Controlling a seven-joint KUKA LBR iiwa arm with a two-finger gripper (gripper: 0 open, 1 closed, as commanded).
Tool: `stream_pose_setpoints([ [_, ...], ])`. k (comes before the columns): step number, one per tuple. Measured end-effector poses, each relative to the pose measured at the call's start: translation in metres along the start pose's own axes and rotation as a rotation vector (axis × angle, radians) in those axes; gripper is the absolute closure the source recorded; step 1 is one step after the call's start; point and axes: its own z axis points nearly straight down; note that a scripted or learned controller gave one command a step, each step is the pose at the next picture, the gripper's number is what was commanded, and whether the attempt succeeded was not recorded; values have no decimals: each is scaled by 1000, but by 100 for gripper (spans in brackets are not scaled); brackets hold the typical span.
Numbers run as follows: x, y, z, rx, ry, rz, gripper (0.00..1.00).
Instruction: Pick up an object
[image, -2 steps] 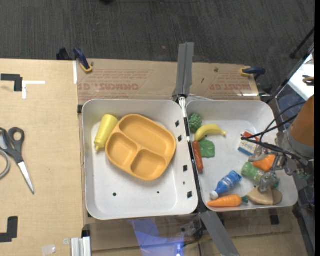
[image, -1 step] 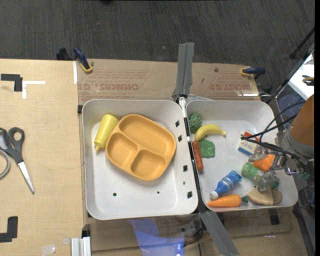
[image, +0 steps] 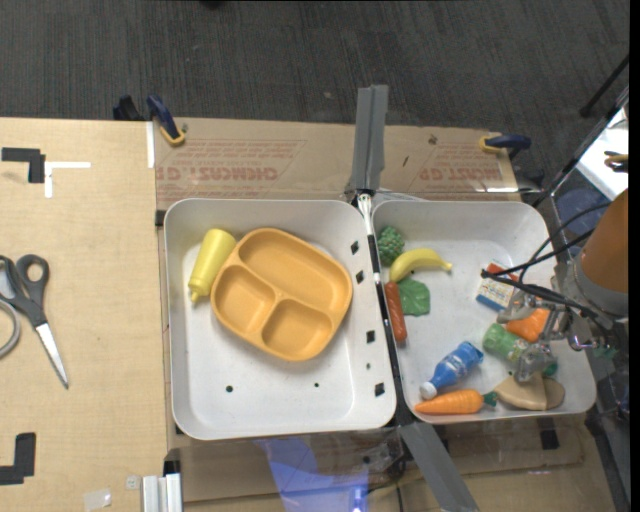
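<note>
The right bin (image: 455, 228) holds several toy foods: a banana (image: 418, 262), a broccoli floret (image: 389, 242), a green leaf (image: 413, 297), a red sausage (image: 396, 311), a blue bottle (image: 453, 367), a carrot (image: 452, 403) and a tan bread piece (image: 528, 394). At the bin's right side, my gripper (image: 538, 357) hangs just above the bread piece. Close beside it lie a green item (image: 503, 340) and an orange item (image: 528, 324). The wrist and cables partly hide those two. A small white and blue box (image: 494, 292) lies further back.
In the left bin (image: 270, 400) there are an orange divided plate (image: 278, 294) and a yellow bottle (image: 210, 262). Scissors (image: 34, 310) lie on the bench at far left. The arm's orange band (image: 606, 250) rises by the right bin's right wall.
</note>
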Motion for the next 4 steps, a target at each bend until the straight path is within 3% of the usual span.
stream_pose_setpoints([
  [1, -20, 27, 5, -4, 10, -10, 0],
  [2, -61, 45, 4, -4, 8, -116, 0],
  [3, -63, 46, -6, -3, 2, -118, 100],
  [4, -63, 46, -6, -2, 2, -118, 0],
])
